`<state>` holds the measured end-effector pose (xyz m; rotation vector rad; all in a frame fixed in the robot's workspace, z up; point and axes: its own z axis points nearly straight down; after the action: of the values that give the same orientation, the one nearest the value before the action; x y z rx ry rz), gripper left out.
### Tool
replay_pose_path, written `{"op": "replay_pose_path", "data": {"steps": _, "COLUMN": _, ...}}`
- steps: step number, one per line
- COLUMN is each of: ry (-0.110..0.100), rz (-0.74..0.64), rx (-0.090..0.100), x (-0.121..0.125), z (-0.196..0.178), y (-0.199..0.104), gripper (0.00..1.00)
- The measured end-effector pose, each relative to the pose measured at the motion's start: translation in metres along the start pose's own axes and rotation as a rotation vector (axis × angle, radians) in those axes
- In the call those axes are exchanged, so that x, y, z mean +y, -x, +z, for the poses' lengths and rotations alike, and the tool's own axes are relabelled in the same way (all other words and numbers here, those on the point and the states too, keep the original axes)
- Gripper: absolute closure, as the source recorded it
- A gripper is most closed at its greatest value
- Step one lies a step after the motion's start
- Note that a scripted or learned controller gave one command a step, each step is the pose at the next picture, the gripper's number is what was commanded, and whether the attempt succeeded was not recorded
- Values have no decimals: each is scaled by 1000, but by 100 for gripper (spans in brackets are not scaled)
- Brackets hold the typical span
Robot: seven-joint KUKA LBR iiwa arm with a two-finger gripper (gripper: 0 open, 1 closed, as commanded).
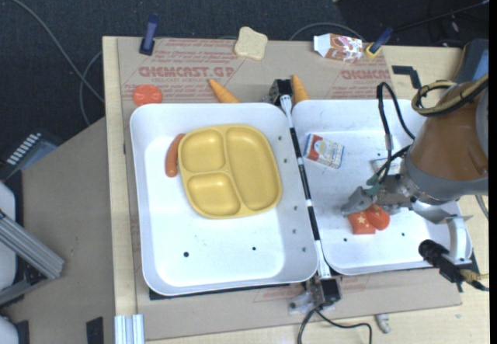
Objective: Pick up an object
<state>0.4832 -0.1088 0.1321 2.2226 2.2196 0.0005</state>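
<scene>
In the right bin (349,257), toward its near side, a small red-orange object (368,220) lies on the white floor, and the gripper (371,196) is seen just above and slightly behind it in the camera view. The object is thus found directly beneath the grey tips, a little toward the near rim, so that a short descent would be called for rather than any sideways travel, as far as can be judged. Its shape is lumpy, with two lobes set side by side, and its long axis appears to run roughly across the bin from left to right. Whether the jaws are parted or closed cannot be told: their tips merge with the grey metal and with the object's upper edge, and nothing is shown clearly between them, so no hold can be claimed.

A small white and red carton (324,151) lies farther back in the same bin, well apart from the gripper. In the left bin (155,203) a yellow divided plate (230,170) is set, with a red sausage-like piece (172,156) touching its left edge. The arm's wrist is largely masked by the orange band (452,144) and by cables, and the arm is cut off at the right.
</scene>
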Motion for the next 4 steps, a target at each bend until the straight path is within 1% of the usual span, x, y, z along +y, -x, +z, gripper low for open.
{"op": "replay_pose_path", "data": {"steps": 1, "ry": 1, "rz": 0, "rx": -2, "x": 43, "z": 27, "y": 75, "gripper": 0}}
{"op": "replay_pose_path", "data": {"steps": 2, "ry": -3, "rz": -2, "rx": 1, "x": 18, "z": 48, "y": 31, "gripper": 0}}
{"op": "replay_pose_path", "data": {"steps": 3, "ry": 1, "rz": -1, "rx": -1, "x": 19, "z": 38, "y": 32, "gripper": 100}}
{"op": "replay_pose_path", "data": {"steps": 4, "ry": 1, "rz": -3, "rx": 0, "x": -1, "z": -75, "y": 4, "gripper": 100}}
